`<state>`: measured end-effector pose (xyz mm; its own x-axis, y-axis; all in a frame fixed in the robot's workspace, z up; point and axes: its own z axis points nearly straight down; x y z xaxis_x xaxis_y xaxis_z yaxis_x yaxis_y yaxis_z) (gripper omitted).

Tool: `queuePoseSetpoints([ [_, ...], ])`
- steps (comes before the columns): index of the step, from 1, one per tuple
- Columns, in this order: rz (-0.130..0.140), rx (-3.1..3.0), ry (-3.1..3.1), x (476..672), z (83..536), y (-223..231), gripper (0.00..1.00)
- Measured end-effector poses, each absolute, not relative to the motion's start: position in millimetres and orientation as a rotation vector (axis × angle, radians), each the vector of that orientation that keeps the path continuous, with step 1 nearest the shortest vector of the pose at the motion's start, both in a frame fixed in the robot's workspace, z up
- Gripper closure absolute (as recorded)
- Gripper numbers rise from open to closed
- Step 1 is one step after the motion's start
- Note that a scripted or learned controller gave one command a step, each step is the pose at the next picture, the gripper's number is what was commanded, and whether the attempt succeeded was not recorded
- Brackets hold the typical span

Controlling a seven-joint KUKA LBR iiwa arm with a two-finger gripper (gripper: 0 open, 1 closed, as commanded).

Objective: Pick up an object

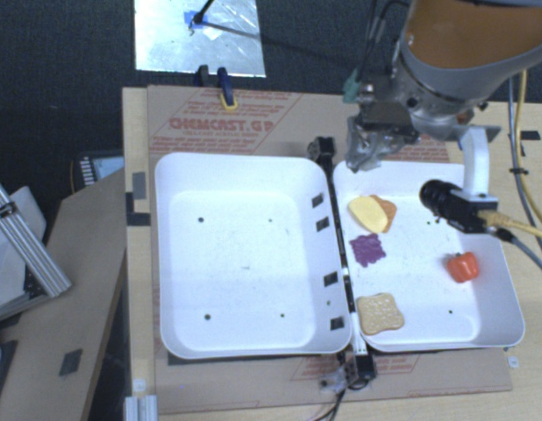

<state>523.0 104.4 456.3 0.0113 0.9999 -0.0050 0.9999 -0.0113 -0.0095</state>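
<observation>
The right bin (495, 318) holds several small items. A yellow and orange piece (372, 211) lies near its back left, a purple piece (367, 249) sits just in front of that, a tan toast-like piece (380, 313) rests at the front left, and a red-orange pepper-like piece (463, 267) lies towards the right. My gripper (366, 156) hangs over the back left corner of the right bin, above and behind the yellow piece. I see nothing held under it.
The left bin (179, 191) sits beside the right one, with black clips (332, 279) along the shared wall. A black cylindrical part (448, 203) on a white bracket juts over the right bin. Cables run at the far right.
</observation>
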Motion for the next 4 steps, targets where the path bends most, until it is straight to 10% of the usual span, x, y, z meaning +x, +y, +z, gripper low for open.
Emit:
queuePoseSetpoints([
  [2,-0.014,-2.218,-2.23,533.5,539.0,172.0,1.0],
  [3,-0.003,-2.205,-2.234,484.0,534.9,239.0,1.0],
  [4,-0.003,-2.217,-2.225,486.6,535.0,234.4,0.0],
])
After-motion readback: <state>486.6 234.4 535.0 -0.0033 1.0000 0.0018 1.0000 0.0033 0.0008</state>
